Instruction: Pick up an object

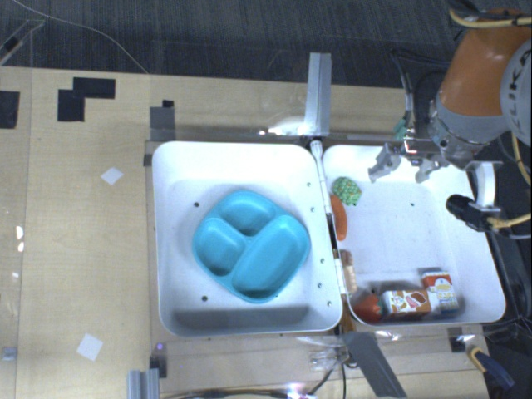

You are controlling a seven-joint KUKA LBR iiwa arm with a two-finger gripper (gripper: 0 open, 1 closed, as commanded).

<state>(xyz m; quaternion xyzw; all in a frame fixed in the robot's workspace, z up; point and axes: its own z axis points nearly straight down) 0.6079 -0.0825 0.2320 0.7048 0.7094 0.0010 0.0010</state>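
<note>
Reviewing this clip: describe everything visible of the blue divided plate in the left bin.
The light blue, plastic-looking divided plate lies flat, open side up, near the middle of the left shallow white bin. It has rounded, lobed edges and three compartments: one toward the bin's far side, one on the view's left, and the largest toward the view's right. Nothing can be seen in them. It rests on the bin floor, apart from the walls, and nothing else touches it.

No lettering can be read anywhere on the worktop (75, 248); the printed labels on two packages (413, 302) in the right bin (416, 231) are too blurred to make out.
</note>
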